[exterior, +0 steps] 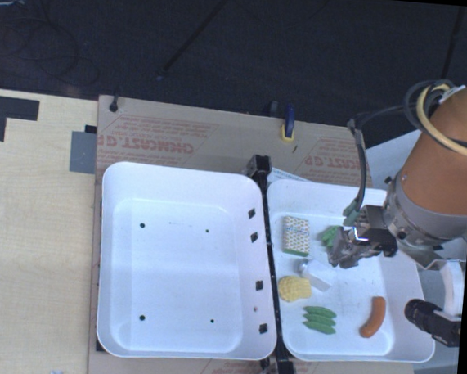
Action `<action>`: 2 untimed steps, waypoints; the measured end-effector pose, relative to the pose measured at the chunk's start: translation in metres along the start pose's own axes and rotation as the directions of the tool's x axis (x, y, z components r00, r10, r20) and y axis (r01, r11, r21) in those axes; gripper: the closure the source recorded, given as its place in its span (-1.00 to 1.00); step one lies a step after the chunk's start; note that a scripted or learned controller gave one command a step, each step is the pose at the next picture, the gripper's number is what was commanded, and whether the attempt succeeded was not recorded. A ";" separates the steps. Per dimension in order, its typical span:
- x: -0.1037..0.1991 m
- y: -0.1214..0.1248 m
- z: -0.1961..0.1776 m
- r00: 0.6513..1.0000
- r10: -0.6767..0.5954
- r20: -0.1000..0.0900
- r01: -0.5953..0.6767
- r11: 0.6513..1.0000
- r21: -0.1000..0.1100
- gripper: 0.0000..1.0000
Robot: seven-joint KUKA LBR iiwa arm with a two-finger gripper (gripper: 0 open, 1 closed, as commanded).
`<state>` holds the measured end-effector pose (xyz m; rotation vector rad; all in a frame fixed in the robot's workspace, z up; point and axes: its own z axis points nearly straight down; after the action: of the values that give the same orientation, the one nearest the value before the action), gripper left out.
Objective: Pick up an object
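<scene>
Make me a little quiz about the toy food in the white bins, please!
1. True or false: the long orange sausage-shaped toy lies in the right shallow white bin.
2. Which lies nearest the divider between the bins? A) the bumpy yellow corn-like toy B) the sausage toy C) the green leafy toy
3. Fill in: the green pea-pod toy lies just to the ___ of the corn toy, toward the near edge of the bin.

Key: 1 true. 2 A. 3 right.

The two-finger gripper hangs over the right bin, beside the green leafy toy and near the pale checked rectangular block.
</scene>
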<state>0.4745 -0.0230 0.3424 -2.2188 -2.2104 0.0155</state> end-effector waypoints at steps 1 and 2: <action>0.037 0.098 -0.051 1.000 -0.007 0.001 0.007 1.000 -0.018 1.00; -0.014 0.027 -0.031 1.000 -0.001 0.000 0.001 1.000 -0.007 1.00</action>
<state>0.5017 -0.0367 0.3729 -2.2212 -2.2147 0.0080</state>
